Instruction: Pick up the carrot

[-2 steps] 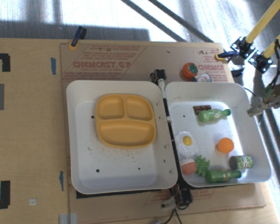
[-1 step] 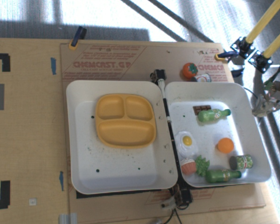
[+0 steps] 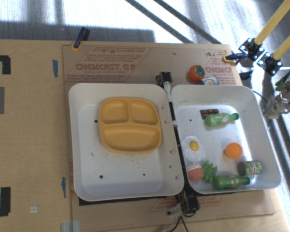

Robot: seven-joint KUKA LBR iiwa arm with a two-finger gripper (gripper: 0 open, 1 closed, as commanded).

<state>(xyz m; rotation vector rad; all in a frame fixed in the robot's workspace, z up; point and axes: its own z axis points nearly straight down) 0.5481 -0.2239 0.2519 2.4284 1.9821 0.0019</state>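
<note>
Left white shallow bin (image 3: 82,144): yellow three-compartment plastic plate (image 3: 130,124), nothing to pick there. Right white bin (image 3: 261,129): small carrot with pale orange body and green leafy top (image 3: 202,171) lies near the front edge, between a fried-egg toy (image 3: 193,146) and a green bottle (image 3: 230,181). Tool state: cannot tell. Approach not begun; next move likely needs descent over the carrot, clear of the bottle.

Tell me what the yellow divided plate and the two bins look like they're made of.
The yellow divided plate looks like moulded plastic with a matte finish: uniform colour, soft rounded compartment ridges, no glare. The left bin and the right bin look like thin white plastic with a smooth, slightly glossy finish, going by their rounded corners and soft sheen, though painted metal can't be ruled out.
</note>
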